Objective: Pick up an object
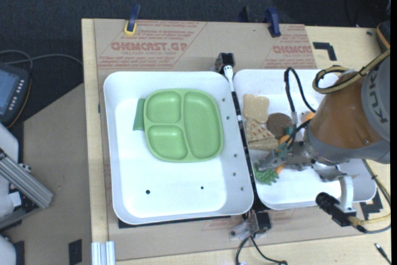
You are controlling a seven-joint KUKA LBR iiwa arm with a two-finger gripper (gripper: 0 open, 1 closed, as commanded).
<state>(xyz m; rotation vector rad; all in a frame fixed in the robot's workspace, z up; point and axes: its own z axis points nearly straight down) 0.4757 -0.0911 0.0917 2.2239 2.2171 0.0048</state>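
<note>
Arm (347, 121) is down in the right bin (291, 195), its gripper (280, 161) among the food toys (263, 127) there; nothing looks lifted yet. Jaws' state I cannot tell.

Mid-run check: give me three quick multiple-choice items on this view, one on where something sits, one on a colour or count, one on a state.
1. Where does the green divided plate lie?
A. In the left bin
B. In the right bin
C. On the brown board outside both bins

2. How many compartments does that plate have?
A. Two
B. Three
C. Five

3. How does the plate rest?
A. Face up, flat on the bin floor
B. Flipped upside down
C. Standing on its edge against the bin wall

Answers:
1. A, it sits on the floor of the left bin, while the arm works over the right bin.
2. B, two smaller wells on its left side and one long well on its right.
3. A, its open wells face the camera.
</note>
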